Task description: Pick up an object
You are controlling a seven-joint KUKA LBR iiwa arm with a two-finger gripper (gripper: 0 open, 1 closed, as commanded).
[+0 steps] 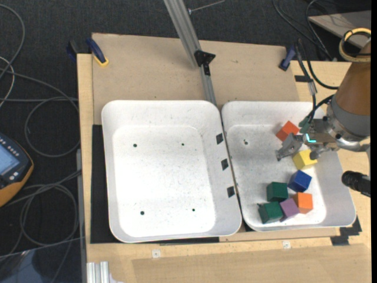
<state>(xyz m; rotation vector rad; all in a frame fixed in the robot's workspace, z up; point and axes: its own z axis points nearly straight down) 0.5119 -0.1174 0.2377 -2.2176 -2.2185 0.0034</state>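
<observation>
My gripper (300,151) hangs over the right bin (253,158), reaching in from the right, and its fingers stand apart. One grey finger (286,151) points left, toward the bin's middle. A yellow block (305,159) lies just under the gripper, partly covered by it. It rests on the bin floor and is not lifted. A red-orange block (288,130) sits just behind the gripper. Nearer the front lie a blue block (300,180), two green blocks (277,190) (271,211), a purple block (289,207) and an orange block (304,201).
The left bin (162,170) sits beside the right one, with black clips (224,163) along the shared wall. A metal pole (189,37) slants up from behind the bins. Blue clamps (98,52) (287,58) grip the board's back corners. Cables lie on the floor at left.
</observation>
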